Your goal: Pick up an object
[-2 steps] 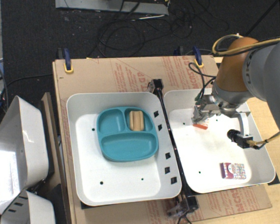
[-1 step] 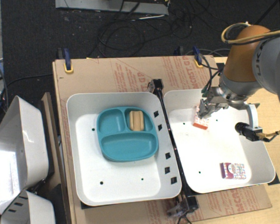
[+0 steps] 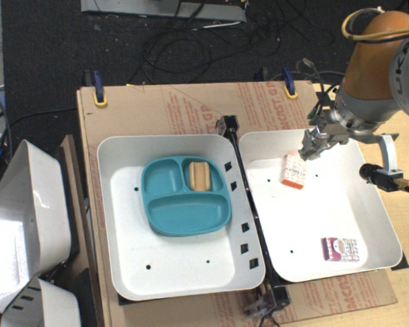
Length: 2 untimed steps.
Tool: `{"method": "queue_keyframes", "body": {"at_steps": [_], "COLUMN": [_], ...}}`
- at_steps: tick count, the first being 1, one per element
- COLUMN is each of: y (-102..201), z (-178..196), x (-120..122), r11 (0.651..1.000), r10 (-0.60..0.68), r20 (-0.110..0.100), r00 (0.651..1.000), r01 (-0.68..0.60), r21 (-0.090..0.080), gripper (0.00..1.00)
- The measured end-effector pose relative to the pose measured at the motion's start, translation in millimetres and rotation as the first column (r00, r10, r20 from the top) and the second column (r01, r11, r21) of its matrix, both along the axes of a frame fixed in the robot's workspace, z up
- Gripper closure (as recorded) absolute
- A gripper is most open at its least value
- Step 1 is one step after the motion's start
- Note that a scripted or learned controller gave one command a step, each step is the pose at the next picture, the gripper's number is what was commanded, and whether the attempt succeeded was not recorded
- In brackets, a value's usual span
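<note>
The arm (image 3: pixel 375 66) is reaching in from the upper right of the frame, its orange band uppermost and its wrist angling down and leftward over the right bin (image 3: pixel 373 214). The gripper (image 3: pixel 311 148) is hanging at that bin's upper middle, just above a small orange-and-white packet (image 3: pixel 294 171); whether they are touching, I cannot tell. A purple-edged packet (image 3: pixel 341 249) is lying at lower right. In the left bin (image 3: pixel 118 220), a teal divided tray (image 3: pixel 186 197) is holding a tan block (image 3: pixel 200 176).
</note>
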<state>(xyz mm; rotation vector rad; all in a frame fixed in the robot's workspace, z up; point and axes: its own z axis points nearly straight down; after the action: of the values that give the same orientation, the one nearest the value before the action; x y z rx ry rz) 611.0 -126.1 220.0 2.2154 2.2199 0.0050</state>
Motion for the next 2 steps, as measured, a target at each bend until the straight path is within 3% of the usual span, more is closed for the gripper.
{"method": "queue_keyframes", "body": {"at_steps": [1,2], "y": [-0.1,41.6], "z": [53.6,48.1], "x": [1.6,-7.9], "r11": [1.000,1.000], "r10": [0.003,0.005], "r20": [0.001,-0.006], "r00": [1.000,1.000], "r01": [-0.003,-0.005], "r21": [0.000,0.002], "gripper": [1.00,1.00]}}
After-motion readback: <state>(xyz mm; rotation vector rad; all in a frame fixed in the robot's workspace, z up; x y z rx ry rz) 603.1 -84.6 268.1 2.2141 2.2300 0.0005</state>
